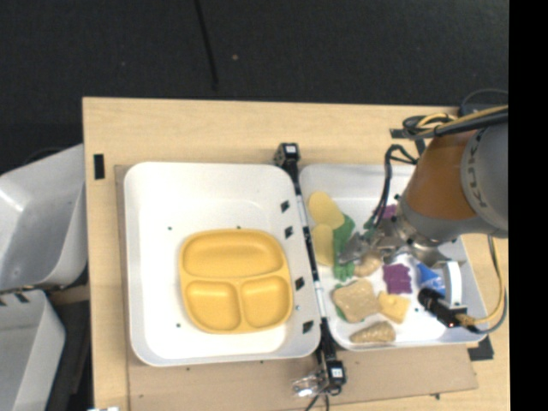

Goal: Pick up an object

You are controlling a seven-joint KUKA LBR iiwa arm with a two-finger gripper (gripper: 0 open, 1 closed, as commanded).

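Crowding the hand (358, 248), whose grip I cannot tell: green piece (344, 234), tan pieces (356, 299), purple block (396, 276).

You see a grey arm (486, 174) with a broad orange band (437, 182) above its wrist. Black and yellow cables (437, 125) trail beside that band.

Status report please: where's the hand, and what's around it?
Hand low in right bin, over green piece and tan piece. Nothing seen held. Purple block close alongside. Yellow tray in left bin.
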